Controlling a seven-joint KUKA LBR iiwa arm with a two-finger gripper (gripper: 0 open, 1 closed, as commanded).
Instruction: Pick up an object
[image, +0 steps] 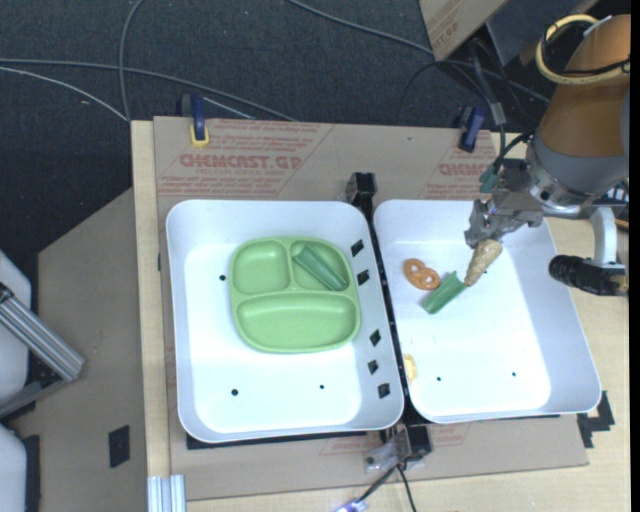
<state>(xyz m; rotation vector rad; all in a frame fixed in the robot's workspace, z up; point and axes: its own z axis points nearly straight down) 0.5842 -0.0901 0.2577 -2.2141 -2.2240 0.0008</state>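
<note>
Both white bins (270, 405) look like smooth, glossy plastic. The green divided plate (293, 295) in the left bin is smooth plastic with a soft sheen. Under the bins, the board (250, 160) looks like matt brown cardboard or wood with red print. Right of the plate, the pretzel (420, 273) looks rough and matt, the green piece (444, 293) beside it dull

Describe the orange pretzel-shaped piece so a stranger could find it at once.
Start at the right white bin. Near its upper left lies the small pretzel, just left of a green block. It alone is orange and looped.
</note>
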